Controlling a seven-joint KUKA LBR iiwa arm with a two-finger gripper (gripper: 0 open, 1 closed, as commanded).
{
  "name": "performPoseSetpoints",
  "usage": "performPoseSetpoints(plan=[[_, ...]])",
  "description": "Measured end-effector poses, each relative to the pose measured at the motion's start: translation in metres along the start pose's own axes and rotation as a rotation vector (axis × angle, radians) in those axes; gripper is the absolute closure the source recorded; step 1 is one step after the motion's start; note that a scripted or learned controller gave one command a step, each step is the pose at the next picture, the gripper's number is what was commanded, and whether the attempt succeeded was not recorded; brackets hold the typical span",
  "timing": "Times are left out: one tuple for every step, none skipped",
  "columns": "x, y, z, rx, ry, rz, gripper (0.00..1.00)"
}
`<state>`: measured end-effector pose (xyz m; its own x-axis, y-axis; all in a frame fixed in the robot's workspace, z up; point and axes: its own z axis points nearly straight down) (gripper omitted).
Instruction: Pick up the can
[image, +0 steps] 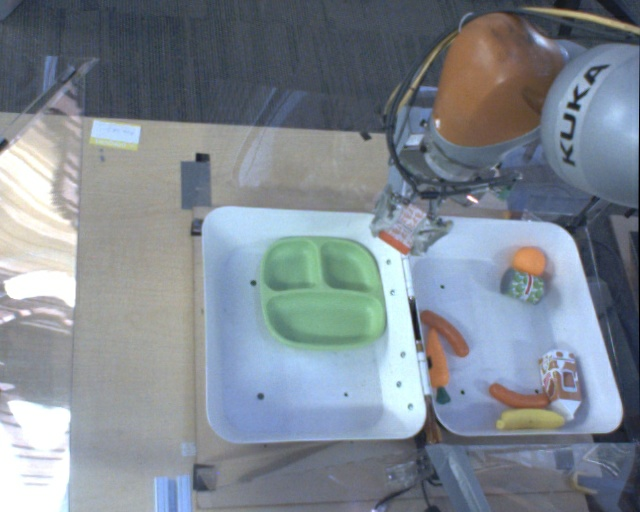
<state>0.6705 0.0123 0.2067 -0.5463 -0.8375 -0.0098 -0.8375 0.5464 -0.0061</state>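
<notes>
Wooden bench (130, 330) | dark carpet (250, 50) behind | two white bins (230, 400) | jaws (408, 228) pinching can (400, 232)

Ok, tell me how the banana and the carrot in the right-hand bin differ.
The banana is yellow; the carrot is orange with a dark green end. The banana lies crosswise along the near wall; the carrot runs lengthwise beside the left wall. Both are long, slim toy foods lying flat in the right bin.
</notes>
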Motion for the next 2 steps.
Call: performPoseSetpoints(plan=[[-0.053, 0.076, -0.065, 0.001, -0.002, 0.163, 1.0], [-0.018, 0.068, 0.021, -0.004, 0.0, -0.645, 1.0]])
